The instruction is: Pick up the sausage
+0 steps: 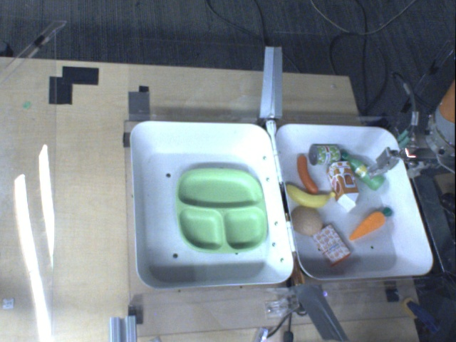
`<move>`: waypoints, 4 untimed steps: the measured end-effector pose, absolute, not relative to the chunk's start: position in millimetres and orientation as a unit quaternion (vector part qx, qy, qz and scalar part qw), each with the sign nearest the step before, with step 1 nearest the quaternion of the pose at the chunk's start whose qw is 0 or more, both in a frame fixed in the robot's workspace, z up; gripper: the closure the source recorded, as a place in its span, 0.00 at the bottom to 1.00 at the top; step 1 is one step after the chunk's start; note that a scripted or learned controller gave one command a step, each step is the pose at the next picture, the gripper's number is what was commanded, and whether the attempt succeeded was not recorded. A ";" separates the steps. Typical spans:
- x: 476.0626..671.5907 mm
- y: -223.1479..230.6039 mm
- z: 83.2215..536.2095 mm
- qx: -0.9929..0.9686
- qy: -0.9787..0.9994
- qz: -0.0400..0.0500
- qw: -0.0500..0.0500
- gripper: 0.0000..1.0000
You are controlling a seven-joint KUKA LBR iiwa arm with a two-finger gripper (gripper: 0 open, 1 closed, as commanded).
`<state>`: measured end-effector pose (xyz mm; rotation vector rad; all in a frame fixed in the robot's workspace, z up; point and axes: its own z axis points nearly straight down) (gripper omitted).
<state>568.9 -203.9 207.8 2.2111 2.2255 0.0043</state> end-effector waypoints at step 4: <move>678.9 -108.2 113.6 0.632 0.775 0.004 0.022 0.00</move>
